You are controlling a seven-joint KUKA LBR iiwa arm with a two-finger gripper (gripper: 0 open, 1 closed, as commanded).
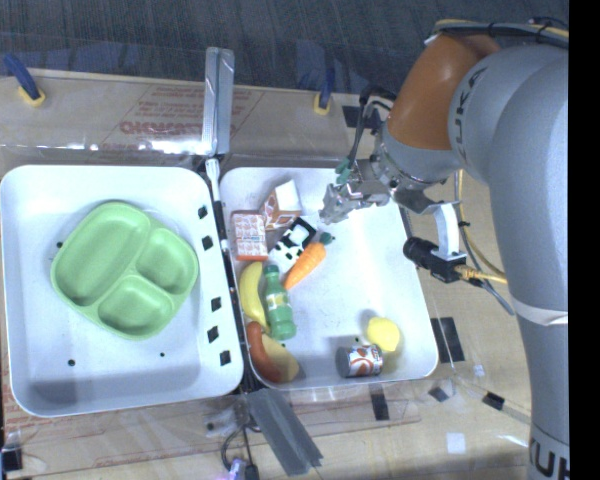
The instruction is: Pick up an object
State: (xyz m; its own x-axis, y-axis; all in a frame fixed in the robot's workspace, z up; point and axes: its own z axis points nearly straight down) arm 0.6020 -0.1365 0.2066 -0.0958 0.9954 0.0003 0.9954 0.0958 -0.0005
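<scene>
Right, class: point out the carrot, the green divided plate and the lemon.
carrot (306, 263): camera view, middle of its orange body.
green divided plate (92, 251): camera view, floor of its largest compartment.
lemon (383, 334): camera view, centre of its yellow skin.

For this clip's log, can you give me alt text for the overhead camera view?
A grey arm reaches from the right, its tool over the far side of the right bin, which holds a carrot, banana, green bottle, can, lemon and small boxes. The left bin holds a green divided plate.
</scene>
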